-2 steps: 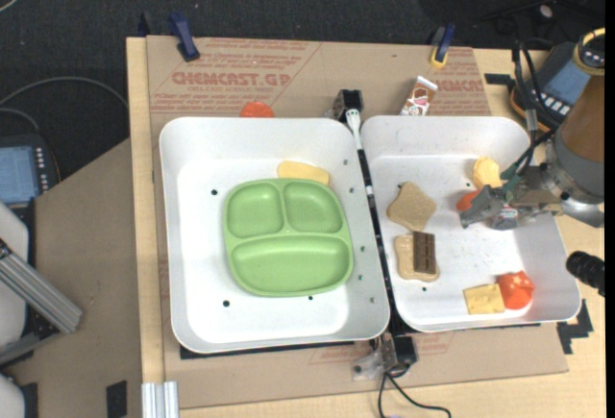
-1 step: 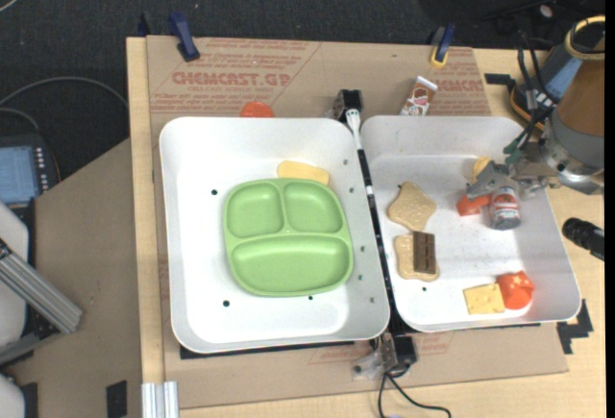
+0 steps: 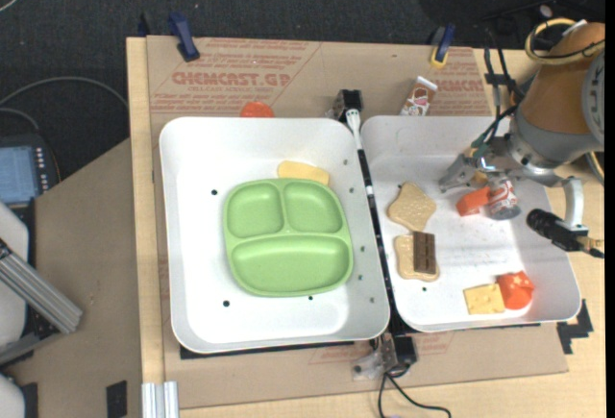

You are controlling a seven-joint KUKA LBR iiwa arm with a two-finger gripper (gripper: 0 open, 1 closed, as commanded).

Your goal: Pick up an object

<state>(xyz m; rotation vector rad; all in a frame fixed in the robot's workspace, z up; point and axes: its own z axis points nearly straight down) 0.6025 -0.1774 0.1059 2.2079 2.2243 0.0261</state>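
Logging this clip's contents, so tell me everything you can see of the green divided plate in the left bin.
The green divided plate is pale green, matte and plastic-looking, a rounded square with a raised rim. Ridges split it into three compartments: two smaller ones at the far side, one wide one at the near side, none holding anything. It lies flat and upright near the middle of the left bin. A pale yellow piece sits at its far edge, touching or slightly tucked under it.

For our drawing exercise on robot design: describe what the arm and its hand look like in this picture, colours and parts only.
The arm is a rounded grey body with a broad orange band above the wrist. Thin black cables run down beside it. The hand is small, metallic silver-grey, with slim pointed fingers.
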